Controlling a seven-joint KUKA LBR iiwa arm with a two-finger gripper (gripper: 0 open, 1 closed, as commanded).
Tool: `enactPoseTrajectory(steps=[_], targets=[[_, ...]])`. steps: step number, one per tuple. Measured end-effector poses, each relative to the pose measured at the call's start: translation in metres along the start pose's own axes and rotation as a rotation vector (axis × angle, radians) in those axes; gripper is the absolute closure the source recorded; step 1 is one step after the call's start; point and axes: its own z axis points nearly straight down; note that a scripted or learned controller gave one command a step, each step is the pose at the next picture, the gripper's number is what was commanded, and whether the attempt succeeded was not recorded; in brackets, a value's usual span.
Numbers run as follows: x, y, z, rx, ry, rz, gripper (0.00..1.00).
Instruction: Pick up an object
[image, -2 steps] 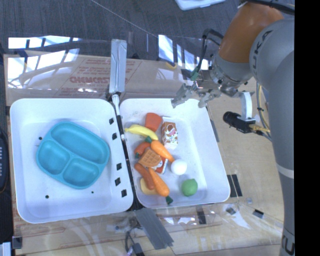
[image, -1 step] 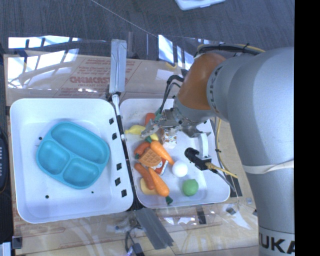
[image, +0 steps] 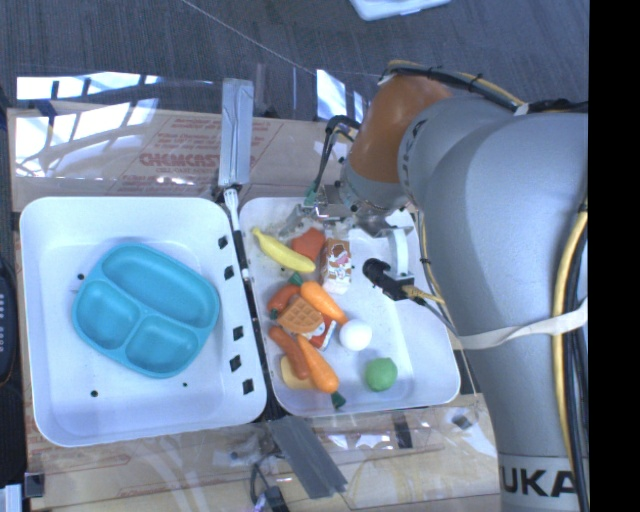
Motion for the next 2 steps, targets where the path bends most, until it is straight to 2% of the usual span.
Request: enactPoseTrajectory(steps=[1, 2], targets=[[0.0004, -0.0097, -0.0021, -0.008, -0.004, -0.168, 0.00], [-0.0059, -0.0130, -0.0018, -0.008, 0.000, -0.237, 0.00]])
